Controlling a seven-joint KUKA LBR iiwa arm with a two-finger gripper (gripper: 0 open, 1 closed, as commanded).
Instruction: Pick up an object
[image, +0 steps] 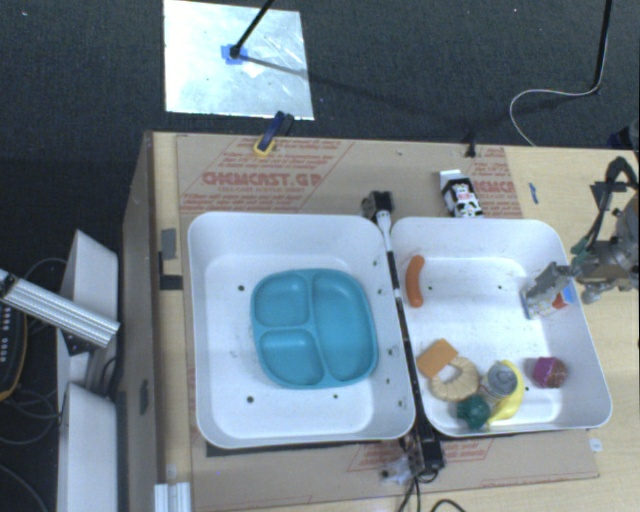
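Camera view | gripper (548, 290) hangs over right bin (590, 345), near its right wall | fingers: cannot tell if apart | toys clustered at bin's near edge, orange hot dog (414, 280) by the divider | nothing lifted yet, grasp remains

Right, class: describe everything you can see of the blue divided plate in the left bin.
The light blue, plastic-looking divided plate is a rounded rectangle with three compartments: two at the top and a third at lower left. It lies flat, slightly rotated, near the middle of the left shallow white bin. No other object touches it.
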